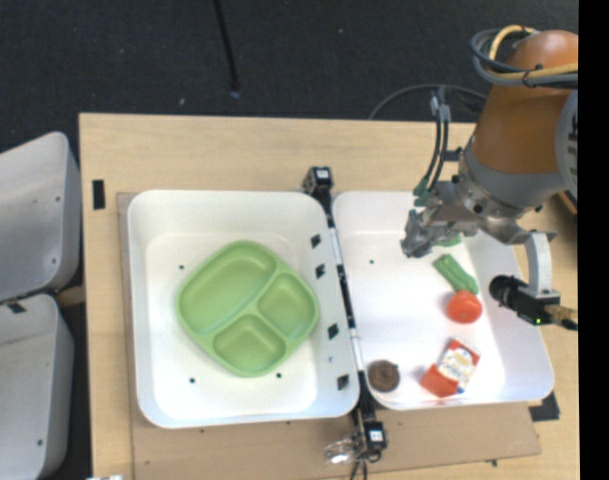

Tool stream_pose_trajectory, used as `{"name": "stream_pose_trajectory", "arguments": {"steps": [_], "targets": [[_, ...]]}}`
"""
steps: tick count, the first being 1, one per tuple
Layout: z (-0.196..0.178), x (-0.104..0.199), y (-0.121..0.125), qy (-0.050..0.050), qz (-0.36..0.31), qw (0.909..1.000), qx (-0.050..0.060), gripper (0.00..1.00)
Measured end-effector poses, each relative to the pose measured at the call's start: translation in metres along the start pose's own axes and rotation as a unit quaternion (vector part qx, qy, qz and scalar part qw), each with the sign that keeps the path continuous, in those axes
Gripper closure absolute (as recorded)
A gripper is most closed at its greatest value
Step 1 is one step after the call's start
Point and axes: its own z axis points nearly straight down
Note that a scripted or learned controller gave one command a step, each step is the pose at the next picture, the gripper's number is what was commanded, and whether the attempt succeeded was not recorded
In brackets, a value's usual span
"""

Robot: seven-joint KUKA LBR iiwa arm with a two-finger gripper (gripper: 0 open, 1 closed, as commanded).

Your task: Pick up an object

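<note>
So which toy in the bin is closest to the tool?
The green stick, lying just below the tool; the orange, brown and red-white ones sit farther off.

The arm (519,118) fills the upper right of the frame as a bulky rounded body, its top a glossy orange dome and band, with smooth grey casing wrapping below it. A loop of yellowish cable edged in black curls over the top of the orange part. Thin dark cables run down the arm's left side, past a small grey fitting, toward the wrist. The tool (429,233) at the arm's lower left is a compact cluster of dark grey metal parts with a touch of green wiring. A white curved bracket and a black cylindrical module hang at the lower right of the wrist.
</note>
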Motion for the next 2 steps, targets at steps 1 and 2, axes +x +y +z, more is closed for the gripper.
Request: {"name": "stream_pose_trajectory", "arguments": {"steps": [1, 2], "targets": [[0.015, 0.052, 0.020, 0.000, 0.000, 1.0000, 0.000, 1.00], [0.036, 0.098, 0.023, 0.000, 0.000, 1.0000, 0.002, 1.00]]}}
